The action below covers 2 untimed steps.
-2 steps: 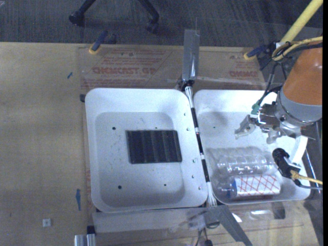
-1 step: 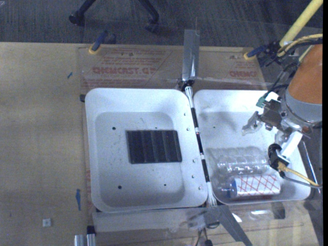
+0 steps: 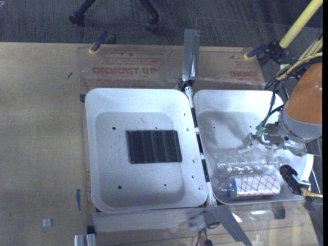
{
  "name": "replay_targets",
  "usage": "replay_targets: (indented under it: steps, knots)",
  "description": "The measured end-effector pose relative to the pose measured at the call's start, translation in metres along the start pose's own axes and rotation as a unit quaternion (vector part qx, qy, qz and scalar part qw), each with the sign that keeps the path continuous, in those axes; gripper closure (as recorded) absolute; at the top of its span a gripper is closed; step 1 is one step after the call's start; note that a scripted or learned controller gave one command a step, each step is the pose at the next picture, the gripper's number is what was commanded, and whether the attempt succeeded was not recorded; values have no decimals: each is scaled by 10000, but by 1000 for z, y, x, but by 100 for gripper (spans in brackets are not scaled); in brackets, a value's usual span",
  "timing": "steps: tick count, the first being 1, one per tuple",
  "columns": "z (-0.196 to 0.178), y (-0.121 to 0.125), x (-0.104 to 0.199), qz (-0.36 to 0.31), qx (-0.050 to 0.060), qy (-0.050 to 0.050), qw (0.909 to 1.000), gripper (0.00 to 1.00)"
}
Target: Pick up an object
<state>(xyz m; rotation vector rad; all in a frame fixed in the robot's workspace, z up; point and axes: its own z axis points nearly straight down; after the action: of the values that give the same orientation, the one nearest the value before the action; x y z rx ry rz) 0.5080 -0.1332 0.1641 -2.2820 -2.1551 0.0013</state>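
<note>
The arm [image 3: 307, 104] is reaching in from the right and is hanging over the right-hand bin [image 3: 225, 106], with its orange band uppermost and the gripper [image 3: 254, 139] pointing down and leftward toward the bin's middle. The gripper is sitting just above and beside a clear plastic bottle [image 3: 246, 165] that is lying on its side across the lower part of that bin. Whether its opening is wide or narrow cannot be told from this view, since the tip is small and blurred against the white floor, and nothing is showing between its tips. Just below the bottle, touching or nearly touching it, a package with a red lattice pattern and a blue end [image 3: 253, 186] is lying flat against the near wall. The left-hand bin [image 3: 102, 111] is carrying only a dark ribbed rectangular pad [image 3: 154, 146], lying flat at its centre and well apart from the arm. Both bins are resting side by side on the counter [image 3: 41, 137]. Judgement on progress: the approach is looking largely complete, but no object is lifting clear of the bin floor and no grasp is evident, so the pick itself is remaining to be done. The bottle appears the likeliest target, being nearest the gripper; closing and raising are the steps outstanding.
</note>
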Motion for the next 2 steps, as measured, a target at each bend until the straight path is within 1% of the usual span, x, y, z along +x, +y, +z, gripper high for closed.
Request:
replay_targets:
  steps: [1,2]
  knots:
    - [76,-20,-74,-738,-69,-19,9972,0]
    - [76,44,-52,-976,-60,-14,9952,0]
